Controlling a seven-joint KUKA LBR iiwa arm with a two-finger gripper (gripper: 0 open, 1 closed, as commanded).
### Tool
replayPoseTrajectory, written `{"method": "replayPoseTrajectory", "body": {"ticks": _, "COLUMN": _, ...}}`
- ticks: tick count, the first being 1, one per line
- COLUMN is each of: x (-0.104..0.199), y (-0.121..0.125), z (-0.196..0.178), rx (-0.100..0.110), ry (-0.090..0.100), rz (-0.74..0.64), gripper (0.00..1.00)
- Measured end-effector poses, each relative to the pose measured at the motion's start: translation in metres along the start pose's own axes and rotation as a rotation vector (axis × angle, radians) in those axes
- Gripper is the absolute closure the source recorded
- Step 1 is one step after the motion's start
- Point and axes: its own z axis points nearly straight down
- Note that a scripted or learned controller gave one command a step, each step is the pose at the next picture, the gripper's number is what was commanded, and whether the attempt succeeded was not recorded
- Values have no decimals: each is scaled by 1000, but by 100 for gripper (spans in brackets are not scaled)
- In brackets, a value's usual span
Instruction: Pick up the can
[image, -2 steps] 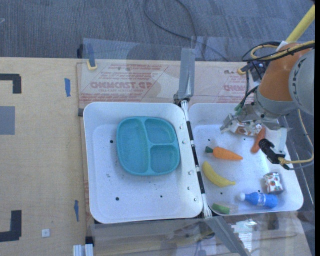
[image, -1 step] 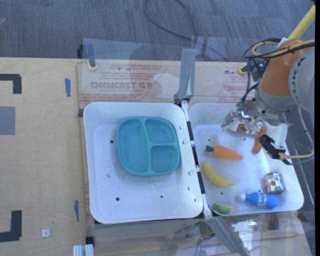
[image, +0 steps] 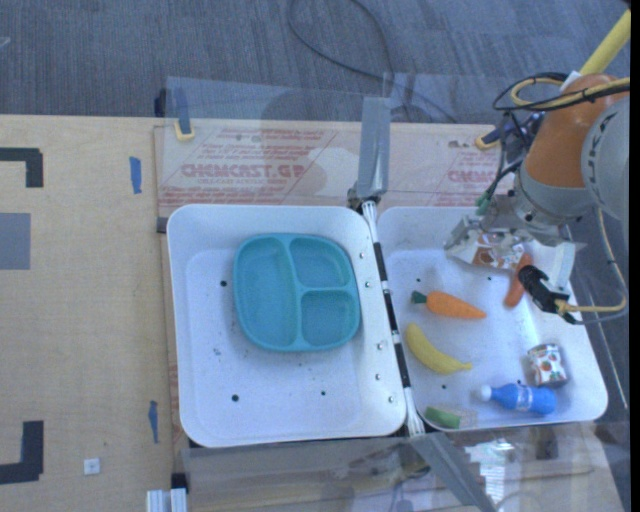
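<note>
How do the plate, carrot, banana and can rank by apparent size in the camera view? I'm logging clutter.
1. plate, by far the largest.
2. carrot and banana: look alike, no ranking.
3. can, smallest.

You will find the divided plate (image: 297, 291) in the left bin (image: 190, 300); the can (image: 546, 365) lies in the right bin (image: 420, 240), behind the bottle (image: 522, 398).

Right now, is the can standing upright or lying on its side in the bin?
Cannot tell for sure. The can is small and blurred in the right bin, above the blue bottle; it looks tilted, with its pale end facing lower right.
</note>
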Motion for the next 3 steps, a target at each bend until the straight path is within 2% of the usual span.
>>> {"method": "replayPoseTrajectory", "body": {"ticks": 1, "x": -7, "y": 17, "z": -2, "rx": 15, "ry": 12, "rz": 41, "gripper": 0}}
{"method": "replayPoseTrajectory", "body": {"ticks": 2, "x": -32, "y": 7, "z": -2, "rx": -3, "ry": 17, "rz": 39, "gripper": 0}}
{"method": "replayPoseTrajectory", "body": {"ticks": 3, "x": -34, "y": 1, "z": -2, "rx": -4, "ry": 6, "rz": -129, "gripper": 0}}
